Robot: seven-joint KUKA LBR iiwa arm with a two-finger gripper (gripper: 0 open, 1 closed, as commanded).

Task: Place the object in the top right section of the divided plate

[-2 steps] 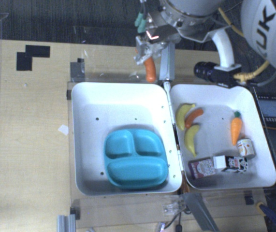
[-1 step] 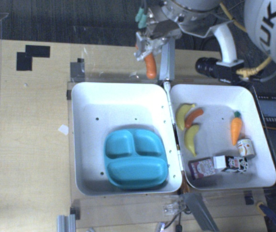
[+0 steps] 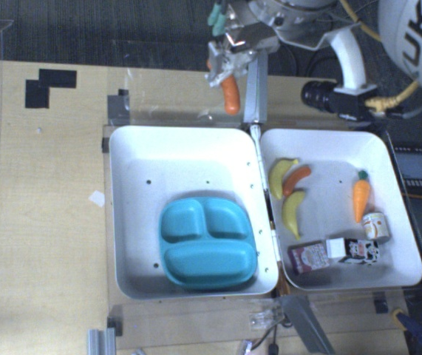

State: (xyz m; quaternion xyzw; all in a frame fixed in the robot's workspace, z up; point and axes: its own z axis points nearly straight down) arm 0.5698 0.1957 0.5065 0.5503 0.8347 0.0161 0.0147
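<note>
A blue divided plate [image 3: 207, 261] lies in the left white bin [image 3: 133, 198], toward its front. The plate has two small sections at the back and one wide section at the front, all bare. My gripper [image 3: 226, 77] hangs high over the back edge of the bins, near the wall between them. It is shut on the top end of a small orange sausage-shaped object [image 3: 230, 97], which hangs upright below the fingers. The object is well behind and above the plate.
The right bin [image 3: 388, 168] holds two yellow bananas [image 3: 290, 211], a red-orange piece [image 3: 297, 177], a carrot [image 3: 361, 196], a small can [image 3: 375, 226], a cow-print carton [image 3: 358, 251] and a brown carton [image 3: 308, 257]. A metal divider [image 3: 253, 95] stands beside the gripper.
</note>
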